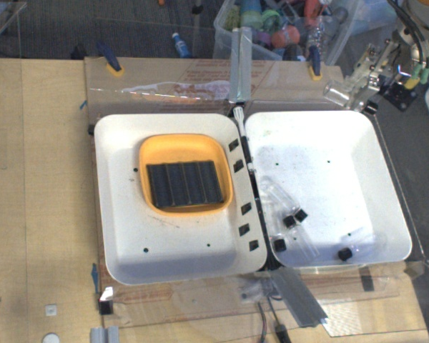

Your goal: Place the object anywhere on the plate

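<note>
An orange plate (151, 153) with rounded corners sits in the left bin (118, 213). A dark grey ribbed rectangular object (184, 184) lies flat on the plate and covers most of its middle. My gripper (374, 73) hangs at the upper right, outside the far right corner of the right bin (357, 163), well away from the plate. Nothing shows in its grasp.
In the right bin lies a clear plastic piece with black caps (293, 219), with small black bits near the front edge (344, 254). A divider with black clips (243, 191) separates the bins. A clear tub of colourful items (286, 13) stands behind.
</note>
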`<state>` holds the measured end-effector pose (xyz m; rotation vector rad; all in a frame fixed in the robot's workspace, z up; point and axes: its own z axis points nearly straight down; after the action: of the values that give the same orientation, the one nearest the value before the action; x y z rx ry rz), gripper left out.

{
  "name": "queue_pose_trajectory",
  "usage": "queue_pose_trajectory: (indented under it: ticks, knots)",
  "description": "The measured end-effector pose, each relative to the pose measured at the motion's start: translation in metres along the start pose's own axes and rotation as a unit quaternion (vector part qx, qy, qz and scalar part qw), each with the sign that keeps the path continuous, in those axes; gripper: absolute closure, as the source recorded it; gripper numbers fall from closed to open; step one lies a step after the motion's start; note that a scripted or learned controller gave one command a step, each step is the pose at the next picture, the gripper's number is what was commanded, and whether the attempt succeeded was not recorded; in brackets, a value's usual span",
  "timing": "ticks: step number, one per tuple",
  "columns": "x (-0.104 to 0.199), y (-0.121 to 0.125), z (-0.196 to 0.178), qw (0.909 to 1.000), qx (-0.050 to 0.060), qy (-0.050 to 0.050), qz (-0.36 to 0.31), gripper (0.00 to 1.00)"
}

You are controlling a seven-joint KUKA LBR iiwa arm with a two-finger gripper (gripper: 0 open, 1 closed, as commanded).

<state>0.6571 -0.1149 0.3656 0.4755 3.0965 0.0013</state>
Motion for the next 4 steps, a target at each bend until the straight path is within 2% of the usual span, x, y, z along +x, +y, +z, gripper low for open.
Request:
queue_pose_trajectory:
  ticks: [1,2,3,4]
  knots:
    - [-0.020,-0.065,-0.037,0.9996,0.000,0.000,-0.027,1.00]
    - [-0.027,-0.096,-0.072,0.9887,0.000,-0.001,-0.150,1.00]
    - [-0.041,-0.099,-0.071,0.9498,0.000,-0.001,-0.313,1.00]
    - [-0.043,-0.096,-0.071,0.9160,0.000,-0.001,-0.401,1.00]
